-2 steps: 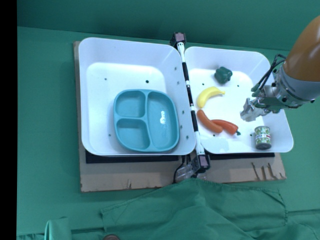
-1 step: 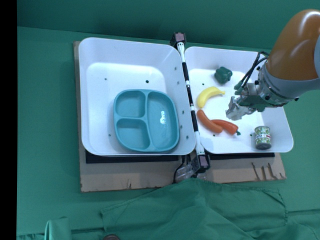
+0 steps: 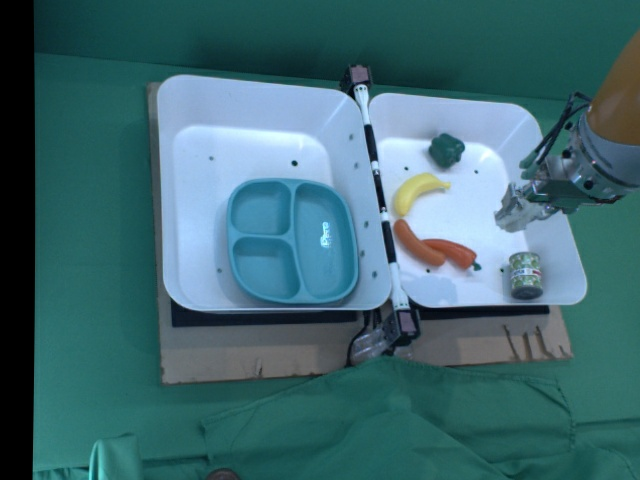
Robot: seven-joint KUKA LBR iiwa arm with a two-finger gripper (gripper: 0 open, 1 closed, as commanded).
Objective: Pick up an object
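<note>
While the arm (image 3: 612, 118) reaches in from the right, its gripper (image 3: 512, 214) hangs over the right side of the right bin (image 3: 480, 113), and whether it is open or closed cannot be told from this angle; nothing can be seen in its grasp. Just below it, near the bin's front right corner, a small can (image 3: 525, 275) with a green label stands upright. To the left, near the middle of the bin, lie two carrots (image 3: 436, 250) touching each other, with a banana (image 3: 417, 191) just above them and a dark green pepper (image 3: 446, 149) farther back. A black and white bar (image 3: 378, 198) runs between the two bins. In the left bin (image 3: 200, 118), a teal plate (image 3: 292, 240) with three compartments sits toward the front.
</note>
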